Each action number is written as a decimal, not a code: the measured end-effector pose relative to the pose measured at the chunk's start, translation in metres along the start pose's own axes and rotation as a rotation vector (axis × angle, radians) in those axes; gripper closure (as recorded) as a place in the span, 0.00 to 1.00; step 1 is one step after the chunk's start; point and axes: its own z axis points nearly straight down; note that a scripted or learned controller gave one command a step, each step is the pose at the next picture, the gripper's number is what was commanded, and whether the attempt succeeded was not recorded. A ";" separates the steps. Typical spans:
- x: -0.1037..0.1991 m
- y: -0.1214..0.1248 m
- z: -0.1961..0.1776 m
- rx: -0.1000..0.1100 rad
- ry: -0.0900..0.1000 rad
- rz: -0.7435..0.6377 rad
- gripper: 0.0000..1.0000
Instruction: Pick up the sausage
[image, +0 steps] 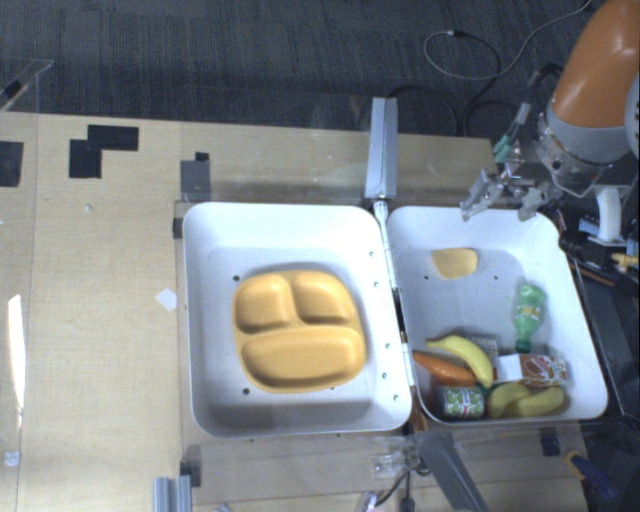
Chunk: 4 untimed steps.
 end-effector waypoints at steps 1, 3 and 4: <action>-0.023 -0.006 0.116 -0.003 -0.001 -0.140 0.00; -0.016 -0.009 0.186 -0.012 -0.004 -0.461 0.00; -0.016 -0.009 0.186 -0.012 -0.004 -0.461 0.00</action>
